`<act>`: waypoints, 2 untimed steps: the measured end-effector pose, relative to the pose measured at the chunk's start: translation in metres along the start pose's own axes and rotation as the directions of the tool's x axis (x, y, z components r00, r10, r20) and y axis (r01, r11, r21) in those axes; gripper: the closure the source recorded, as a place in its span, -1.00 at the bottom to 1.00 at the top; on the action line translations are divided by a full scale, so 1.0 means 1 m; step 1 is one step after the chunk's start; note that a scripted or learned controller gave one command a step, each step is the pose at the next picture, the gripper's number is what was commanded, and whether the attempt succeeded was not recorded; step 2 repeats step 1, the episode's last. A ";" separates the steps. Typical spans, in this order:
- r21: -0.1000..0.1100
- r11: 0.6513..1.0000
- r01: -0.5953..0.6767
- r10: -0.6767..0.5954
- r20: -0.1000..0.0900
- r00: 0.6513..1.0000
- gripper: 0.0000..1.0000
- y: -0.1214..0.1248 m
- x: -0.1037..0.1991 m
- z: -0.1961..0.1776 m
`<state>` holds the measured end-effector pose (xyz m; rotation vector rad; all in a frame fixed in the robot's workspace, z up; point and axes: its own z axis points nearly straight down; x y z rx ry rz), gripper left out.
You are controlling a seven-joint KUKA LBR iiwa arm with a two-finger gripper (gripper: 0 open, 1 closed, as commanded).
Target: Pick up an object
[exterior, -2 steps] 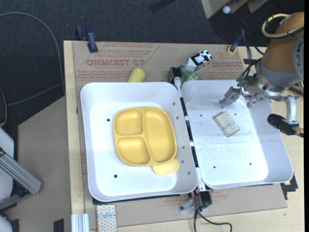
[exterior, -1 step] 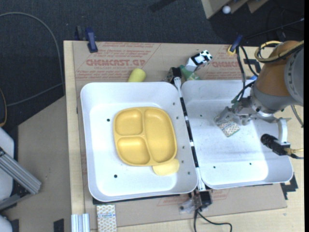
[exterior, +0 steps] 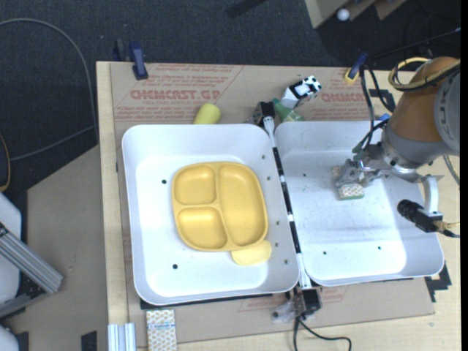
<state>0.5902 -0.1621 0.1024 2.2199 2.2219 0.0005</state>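
Yellow tray (exterior: 219,205) in L bin (exterior: 139,196); fingers (exterior: 349,175) over small obj (exterior: 352,191) in R bin (exterior: 380,262).

Grey arm reaching in from the right (orange band above wrist), claw (exterior: 352,175) lowered

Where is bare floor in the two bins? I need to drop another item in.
The right white bin has open floor along its near half, below the small patterned block where the gripper sits. The left white bin is crowded: the yellow divided plastic plate fills its middle, leaving a bare strip along its left wall.
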 end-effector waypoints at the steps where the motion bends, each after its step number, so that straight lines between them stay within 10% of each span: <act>1: -0.010 1.000 0.001 -0.001 0.001 1.000 1.00 0.036 0.064 0.014; 2: -0.010 1.000 0.001 -0.001 0.001 1.000 1.00 0.036 0.064 0.014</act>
